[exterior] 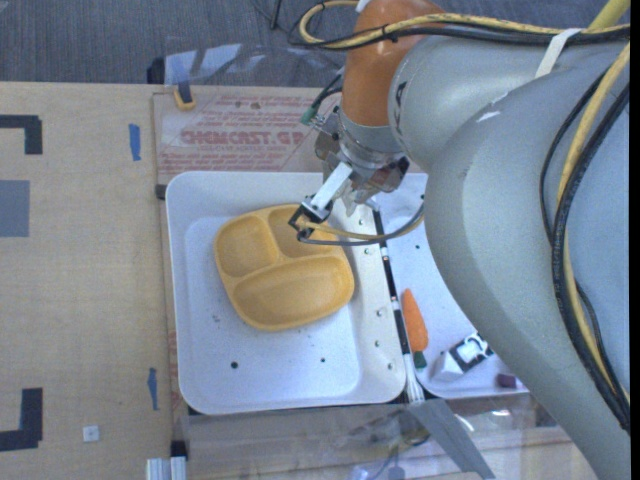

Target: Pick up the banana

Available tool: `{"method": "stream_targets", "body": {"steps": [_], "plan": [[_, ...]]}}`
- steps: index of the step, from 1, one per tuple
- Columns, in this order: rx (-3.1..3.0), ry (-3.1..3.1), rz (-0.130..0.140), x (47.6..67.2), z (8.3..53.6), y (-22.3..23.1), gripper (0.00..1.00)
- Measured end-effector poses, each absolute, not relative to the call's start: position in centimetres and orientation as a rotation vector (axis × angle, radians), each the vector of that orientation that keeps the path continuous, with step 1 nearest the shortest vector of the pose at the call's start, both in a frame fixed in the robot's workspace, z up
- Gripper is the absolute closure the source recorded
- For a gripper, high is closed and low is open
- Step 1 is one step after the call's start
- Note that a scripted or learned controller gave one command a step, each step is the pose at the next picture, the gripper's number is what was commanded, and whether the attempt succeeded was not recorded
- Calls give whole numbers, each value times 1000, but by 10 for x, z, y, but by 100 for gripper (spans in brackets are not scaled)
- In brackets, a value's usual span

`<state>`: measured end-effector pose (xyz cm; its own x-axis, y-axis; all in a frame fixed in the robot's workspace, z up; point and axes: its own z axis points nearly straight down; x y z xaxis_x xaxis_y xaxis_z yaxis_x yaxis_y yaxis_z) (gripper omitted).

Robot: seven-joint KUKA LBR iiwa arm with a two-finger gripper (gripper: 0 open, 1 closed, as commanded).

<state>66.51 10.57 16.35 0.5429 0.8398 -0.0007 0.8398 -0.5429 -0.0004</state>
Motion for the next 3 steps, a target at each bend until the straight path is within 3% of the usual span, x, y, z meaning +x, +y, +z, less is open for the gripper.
{"method": "stream_targets", "body": {"steps": [1, 2, 3], "plan": [[-2842, -1337, 1, 637, 164, 222, 100], [-2793, -1435, 5, 594, 138, 155, 100], [-2882, -1250, 2, 578, 219, 111, 100]]}}
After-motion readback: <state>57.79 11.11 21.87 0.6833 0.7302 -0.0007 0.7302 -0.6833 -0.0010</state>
